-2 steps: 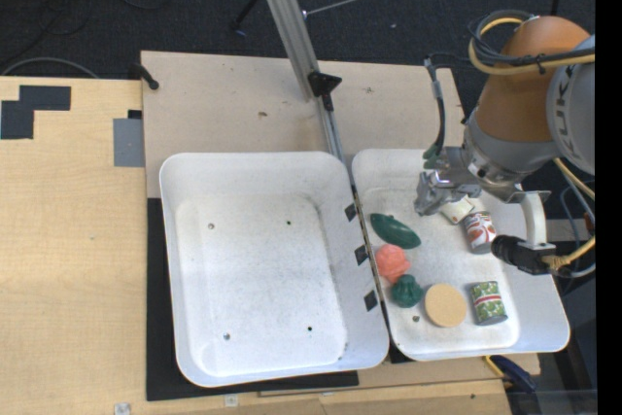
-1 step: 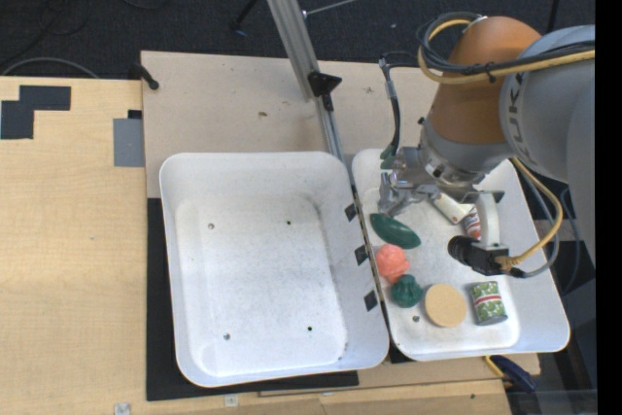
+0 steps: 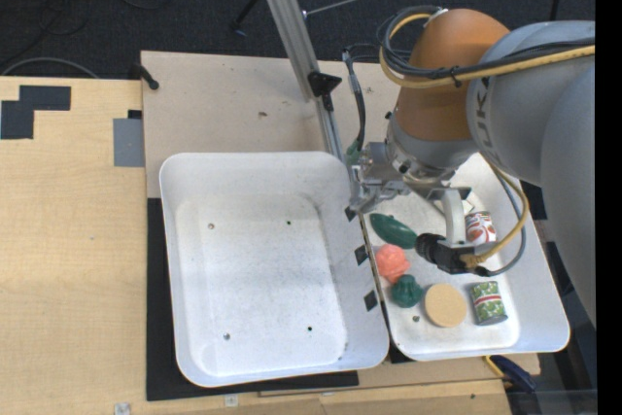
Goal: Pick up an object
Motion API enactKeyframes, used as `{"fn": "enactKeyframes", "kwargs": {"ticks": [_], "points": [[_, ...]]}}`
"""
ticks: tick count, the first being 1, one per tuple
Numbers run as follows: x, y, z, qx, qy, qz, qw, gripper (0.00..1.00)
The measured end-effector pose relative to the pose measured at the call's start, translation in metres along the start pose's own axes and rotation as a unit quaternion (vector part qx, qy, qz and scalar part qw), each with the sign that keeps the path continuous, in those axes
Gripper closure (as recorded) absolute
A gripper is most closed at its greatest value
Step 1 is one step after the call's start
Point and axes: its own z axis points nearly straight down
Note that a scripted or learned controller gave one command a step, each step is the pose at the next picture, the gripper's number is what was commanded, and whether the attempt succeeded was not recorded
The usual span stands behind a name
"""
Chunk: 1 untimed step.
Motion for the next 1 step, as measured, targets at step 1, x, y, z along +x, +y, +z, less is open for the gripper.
{"fn": "enactKeyframes", "kwargs": {"ticks": [1], "points": [[0.0562, 0.0133, -0.0085, 0.000, 0.000, -0.001, 1.0000, 1.00]]}}
